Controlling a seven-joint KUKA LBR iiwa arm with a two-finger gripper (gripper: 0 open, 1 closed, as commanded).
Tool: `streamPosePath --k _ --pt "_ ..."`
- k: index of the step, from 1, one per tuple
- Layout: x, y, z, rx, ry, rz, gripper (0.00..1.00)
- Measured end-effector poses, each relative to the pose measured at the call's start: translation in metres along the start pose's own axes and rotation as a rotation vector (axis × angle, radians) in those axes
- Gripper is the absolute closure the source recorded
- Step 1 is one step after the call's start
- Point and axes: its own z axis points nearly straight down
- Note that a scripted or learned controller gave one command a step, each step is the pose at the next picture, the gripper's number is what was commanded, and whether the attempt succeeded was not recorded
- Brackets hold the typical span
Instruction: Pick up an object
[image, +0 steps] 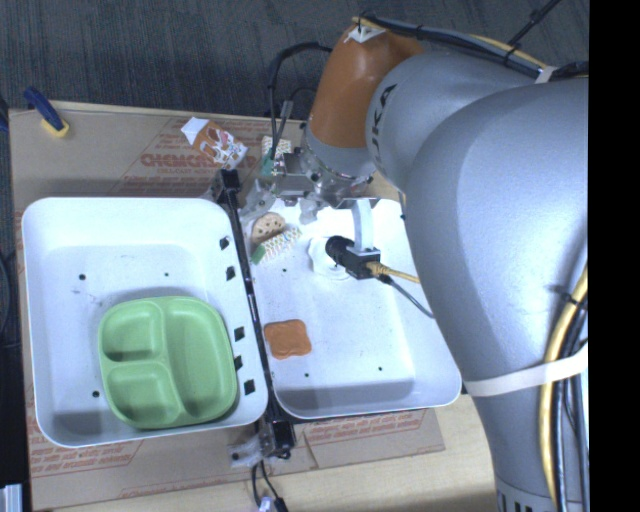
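Arm (500, 200) overhangs right bin (345, 365); claw (290, 205) at rim.

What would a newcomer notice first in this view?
The big grey arm with its orange band looms at the right, its gripper over the right bin's far left corner. A green divided plate lies in the left bin. In the right bin, an orange-brown flat piece lies near the divider, and a small tan and green thing sits beside the gripper.

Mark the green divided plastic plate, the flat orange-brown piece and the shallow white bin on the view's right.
green divided plastic plate (165, 360), camera view, where its dividers meet
flat orange-brown piece (288, 340), camera view, middle
shallow white bin on the view's right (350, 325), camera view, bare floor
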Motion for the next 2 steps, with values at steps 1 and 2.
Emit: streamPosePath --k 1,2 --pt "0.079 -0.049 0.001 0.002 0.000 -0.003 0.00" --pt "0.163 -0.068 0.102 0.005 -0.002 -0.003 0.00"
